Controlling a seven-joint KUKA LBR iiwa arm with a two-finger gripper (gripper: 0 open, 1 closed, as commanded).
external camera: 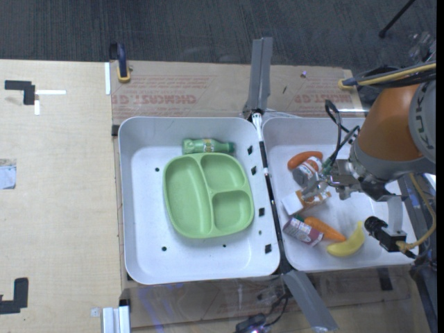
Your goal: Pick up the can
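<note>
The can (302, 229) lies on its side near the front left of the right bin (277, 134); it has a dark red label and silver ends. My gripper (314, 183) hangs over the middle of that bin, a little behind the can and apart from it. It is low over a white and orange carton (303, 200). The grey arm with its orange band (392, 120) reaches in from the right.
A carrot (326, 228) touches the can's right side and a banana (347, 244) lies beyond it. A red-orange item (302, 159) sits behind the gripper. The left bin (139, 207) holds a green divided plate (208, 194) and a green bottle (207, 146).
</note>
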